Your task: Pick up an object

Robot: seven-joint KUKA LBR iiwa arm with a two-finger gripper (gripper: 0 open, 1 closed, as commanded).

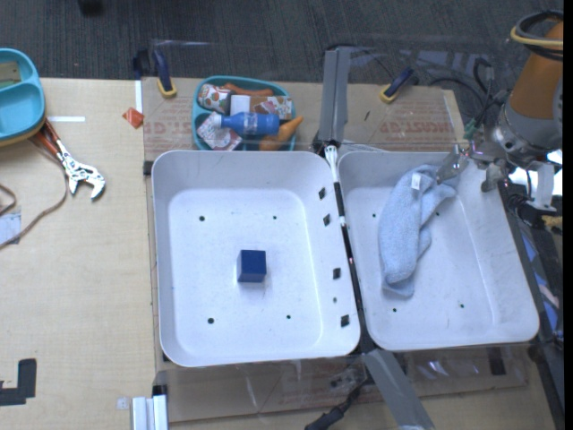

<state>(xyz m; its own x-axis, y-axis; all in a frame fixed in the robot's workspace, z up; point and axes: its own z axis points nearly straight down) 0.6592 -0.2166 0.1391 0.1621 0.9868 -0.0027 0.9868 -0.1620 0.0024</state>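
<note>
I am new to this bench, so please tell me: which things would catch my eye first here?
A small blue cube sits alone near the middle of the left bin. In the right bin, a grey cloth hangs in a long fold, its top corner up at the gripper by the far right rim. Behind the bins, a teal tub holds colourful clutter.
</note>
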